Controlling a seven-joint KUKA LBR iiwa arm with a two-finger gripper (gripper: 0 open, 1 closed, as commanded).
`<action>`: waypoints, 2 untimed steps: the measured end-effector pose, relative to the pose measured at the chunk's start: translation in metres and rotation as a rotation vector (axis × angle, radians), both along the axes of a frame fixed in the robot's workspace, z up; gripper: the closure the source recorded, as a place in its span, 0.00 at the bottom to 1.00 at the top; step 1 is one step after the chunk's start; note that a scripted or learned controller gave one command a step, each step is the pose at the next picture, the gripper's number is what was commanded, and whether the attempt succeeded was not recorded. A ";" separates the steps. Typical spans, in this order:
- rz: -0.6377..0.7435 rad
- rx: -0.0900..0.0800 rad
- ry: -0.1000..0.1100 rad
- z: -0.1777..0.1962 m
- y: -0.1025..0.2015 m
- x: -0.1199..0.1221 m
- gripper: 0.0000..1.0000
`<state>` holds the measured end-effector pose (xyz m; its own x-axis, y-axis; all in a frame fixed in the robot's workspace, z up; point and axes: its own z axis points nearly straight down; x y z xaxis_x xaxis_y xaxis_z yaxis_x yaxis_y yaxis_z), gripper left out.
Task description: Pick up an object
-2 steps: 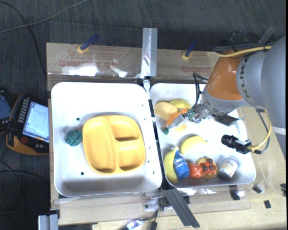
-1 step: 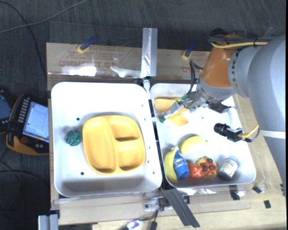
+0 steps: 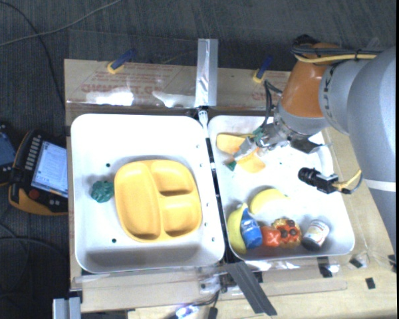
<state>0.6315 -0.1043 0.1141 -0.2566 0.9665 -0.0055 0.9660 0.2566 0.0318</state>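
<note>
At the near edge of the right bin [image 3: 332, 178] a cluster of small things lies packed together: a yellow banana-like piece [image 3: 235, 226] on the left, a blue packet [image 3: 250, 234] against it, a red-orange toy [image 3: 282, 233] beside that, and a small jar with a pale lid [image 3: 315, 234] at the right end. A yellow rounded piece [image 3: 267, 199] sits just behind them. These look light and mostly stiff; the jar is probably smooth and apt to slip, and the packet soft. Crowded as they are, each leaves little room for fingers on either side.

In the left bin [image 3: 86, 178] a yellow divided tray [image 3: 158, 199] lies flat, wide and shallow, best taken by its rim if at all. A small green object [image 3: 102, 191] sits just to its left, apart from everything else and so an easier target, likely soft.

Farther back in the right bin lies a yellow wedge [image 3: 230, 143], with a small orange-yellow piece [image 3: 251, 162] just nearer. The gripper [image 3: 261, 140] is low over these two, right beside the wedge. Judging by position, one of them is the thing being attempted; both seem light and rigid, with the wedge's thin edges giving poor purchase.

Whether the gripper is spread or closed cannot be told: the tip is small, dark and blurred against the clutter, and nothing can be confirmed as held. The wrist and orange band cover the far right corner of the bin.
</note>
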 end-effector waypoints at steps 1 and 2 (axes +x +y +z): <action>0.049 -0.004 0.033 0.086 0.086 -0.019 1.00; 0.066 -0.006 0.032 0.176 0.117 -0.032 1.00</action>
